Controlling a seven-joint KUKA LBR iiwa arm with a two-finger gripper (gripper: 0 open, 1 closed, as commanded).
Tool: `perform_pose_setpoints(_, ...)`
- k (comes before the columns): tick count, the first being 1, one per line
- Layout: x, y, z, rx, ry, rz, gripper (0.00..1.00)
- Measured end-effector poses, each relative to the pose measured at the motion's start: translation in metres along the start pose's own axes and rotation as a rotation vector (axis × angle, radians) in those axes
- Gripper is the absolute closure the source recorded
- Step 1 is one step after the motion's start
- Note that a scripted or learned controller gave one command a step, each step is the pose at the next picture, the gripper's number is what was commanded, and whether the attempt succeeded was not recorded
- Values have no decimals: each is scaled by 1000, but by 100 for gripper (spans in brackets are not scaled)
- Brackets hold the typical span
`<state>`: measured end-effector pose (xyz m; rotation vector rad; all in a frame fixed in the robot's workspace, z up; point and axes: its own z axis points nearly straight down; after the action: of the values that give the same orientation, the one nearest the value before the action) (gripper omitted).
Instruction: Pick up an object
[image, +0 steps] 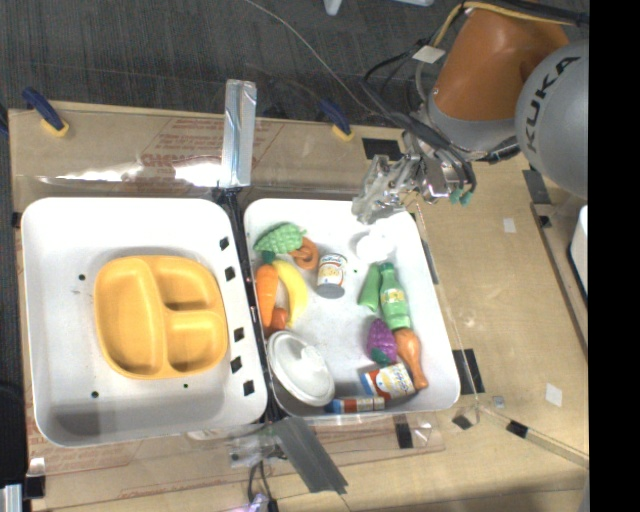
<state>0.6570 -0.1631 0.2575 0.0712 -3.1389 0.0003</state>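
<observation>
My gripper (375, 200) hangs over the far right corner of the right bin (432, 290), fingers pointing down-left, with nothing visible between them. Below it in the bin lie a white round lid (374, 245), a small can (332, 273), a green bottle (390, 295), a purple grape bunch (381, 340), a carrot-like orange piece (411, 360), a banana (293, 287), an orange carrot (268, 293), a green leafy toy (281, 240), a white bowl (301, 368) and a small labelled bottle (390, 381).
The left bin (60, 230) holds a yellow divided tray (160, 314). A silver taped post (238, 130) stands at the far edge between the bins. Cables run behind the arm at the top right.
</observation>
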Motion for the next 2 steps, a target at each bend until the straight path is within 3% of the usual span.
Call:
perform_pose_setpoints(1, 0, -1, 53, 0, 0, -53, 100)
perform_pose_setpoints(2, -3, 0, 38, 2, -8, -56, 100)
